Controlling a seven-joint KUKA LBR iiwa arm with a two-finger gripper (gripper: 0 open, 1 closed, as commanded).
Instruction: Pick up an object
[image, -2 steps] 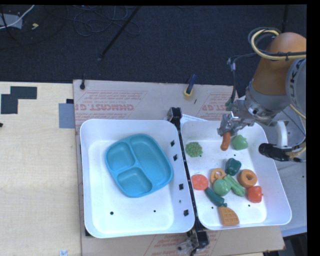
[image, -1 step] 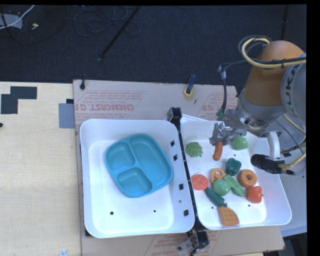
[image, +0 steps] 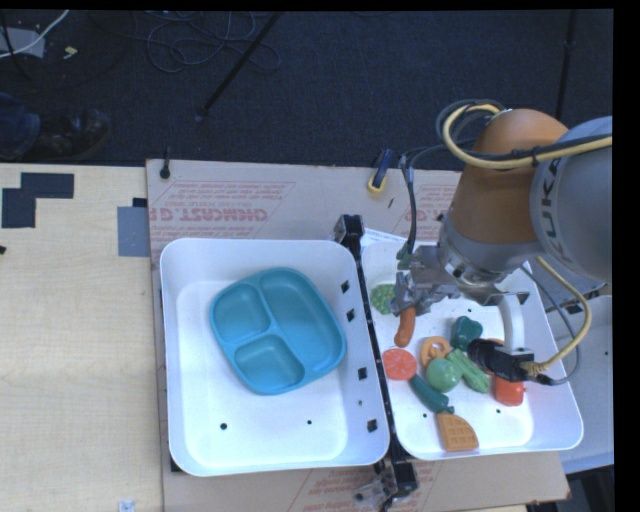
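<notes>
Cardboard (image: 255, 205) under the bins bears faint red upside-down lettering, unreadable. End effector (image: 408, 300) hangs over the right bin (image: 560, 425), clamped on an orange carrot (image: 405, 326).

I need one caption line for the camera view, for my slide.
KUKA arm's gripper over the right bin of toy food, at an orange carrot-like piece; blue divided plate in left bin.

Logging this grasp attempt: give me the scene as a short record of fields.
left bin: holds a blue divided plate
right bin: holds a heap of small toy foods
end effector: low over the right bin's upper left part
nearest item: orange carrot-like piece, right below the end effector
other items: red slice, tan waffle, green piece
</notes>
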